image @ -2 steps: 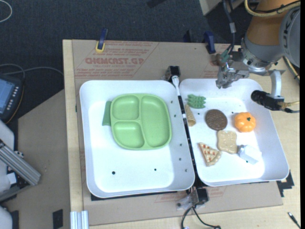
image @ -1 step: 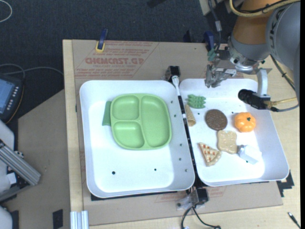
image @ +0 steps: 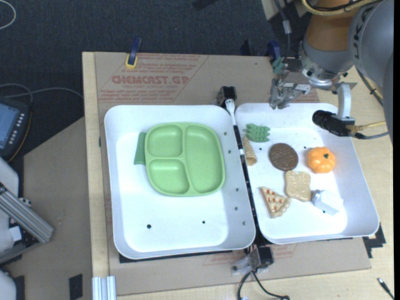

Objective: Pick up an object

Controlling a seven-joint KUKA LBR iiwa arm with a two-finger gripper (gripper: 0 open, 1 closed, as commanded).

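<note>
Metal gripper [image: 282, 99], round orange pumpkin [image: 322, 159]

Arm [image: 350, 24] cut off by top and right edges. Gripper [image: 282, 99] small, blurred; finger gap unreadable. Green plate [image: 185, 159] hides most of darker green item [image: 139, 149] beneath its left rim. Small grey object [image: 325, 203] in right bin [image: 359, 220] too indistinct to identify.

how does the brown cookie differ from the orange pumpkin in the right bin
The brown cookie is a flat, dark disc; the orange pumpkin is rounded and bright, with a dark stem spot on top. The cookie lies nearer the bin's middle, the pumpkin nearer its right wall. Both lie loose in the right bin.
</note>
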